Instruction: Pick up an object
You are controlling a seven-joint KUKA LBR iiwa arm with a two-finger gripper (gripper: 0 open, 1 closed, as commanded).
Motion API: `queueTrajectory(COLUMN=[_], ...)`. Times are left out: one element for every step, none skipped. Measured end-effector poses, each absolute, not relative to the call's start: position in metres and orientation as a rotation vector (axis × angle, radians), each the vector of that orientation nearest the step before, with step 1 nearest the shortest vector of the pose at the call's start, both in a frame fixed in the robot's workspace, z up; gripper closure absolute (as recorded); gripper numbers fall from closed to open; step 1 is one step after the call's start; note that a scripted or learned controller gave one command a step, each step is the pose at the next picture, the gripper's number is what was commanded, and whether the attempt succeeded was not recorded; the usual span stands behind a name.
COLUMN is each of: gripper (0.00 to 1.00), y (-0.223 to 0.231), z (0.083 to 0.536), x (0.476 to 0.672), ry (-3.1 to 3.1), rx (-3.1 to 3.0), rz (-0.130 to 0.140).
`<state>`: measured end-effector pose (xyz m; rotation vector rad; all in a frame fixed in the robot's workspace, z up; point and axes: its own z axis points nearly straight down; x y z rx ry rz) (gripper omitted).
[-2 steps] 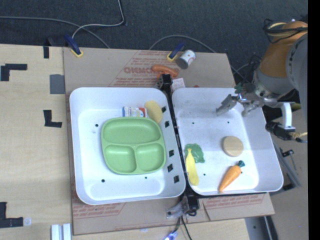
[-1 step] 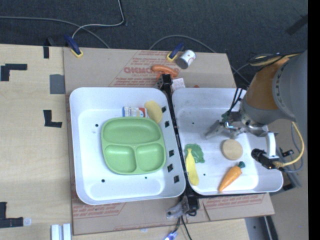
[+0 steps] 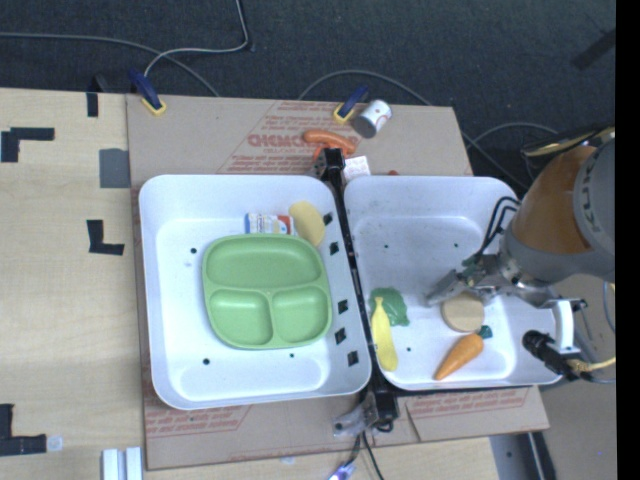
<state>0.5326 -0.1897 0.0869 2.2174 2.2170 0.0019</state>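
Note:
The right bin [image 3: 420,208] holds a tan round piece [image 3: 463,315], an orange toy carrot [image 3: 459,357], a yellow banana-like piece [image 3: 383,339] and a small green piece [image 3: 391,305]. My gripper [image 3: 456,286] is low in this bin, just above and left of the tan round piece and close to or touching its top edge. Nothing is visibly lifted. The grey arm with its orange band [image 3: 555,208] comes in from the right and hides the bin's right wall.
The left bin [image 3: 165,268] holds a green divided plate [image 3: 268,290], a yellow piece [image 3: 308,223] and a small printed box [image 3: 268,224]. Behind the bins on the cardboard lie an orange item [image 3: 328,140], a silver cylinder [image 3: 372,118] and two clamps.

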Motion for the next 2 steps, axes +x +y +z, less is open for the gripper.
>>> queueTrajectory(gripper=[1.00, 1.00], y=[-0.190, -0.113], z=[0.097, 0.102], x=[0.533, 0.560], ry=[2.216, 2.226], rx=[2.216, 2.220], rz=[0.003, 0.000])
